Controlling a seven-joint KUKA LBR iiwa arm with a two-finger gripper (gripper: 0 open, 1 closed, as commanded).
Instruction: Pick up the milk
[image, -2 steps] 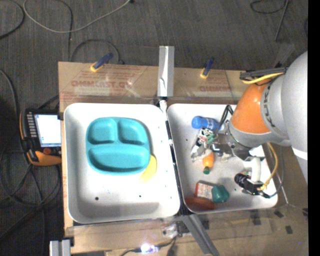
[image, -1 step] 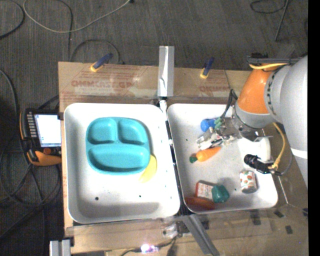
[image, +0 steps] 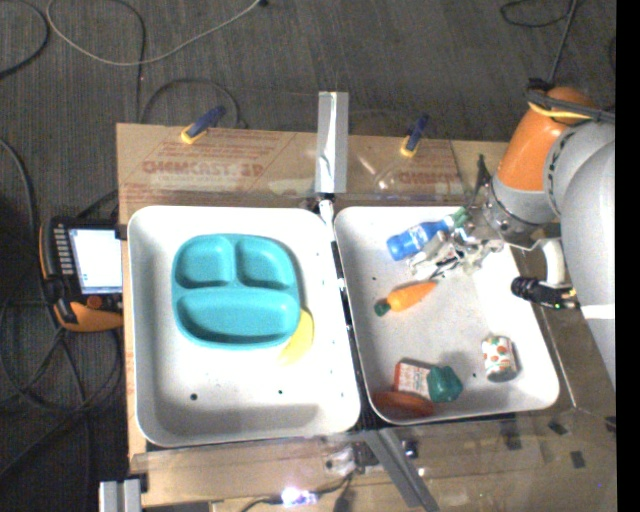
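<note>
The milk carton, red and white with a teal cap, is seen lying on its side near the front wall of the right bin, well apart from the gripper. The gripper is positioned at the bin's rear, beside a blue bottle and above a carrot; whether its fingers are released or clenched cannot be told. A teal divided plate partly hides a yellow item in the left bin. Grey carpet with cables surrounds the bench.

Teal tray beside banana; carrot in right bin.
</note>
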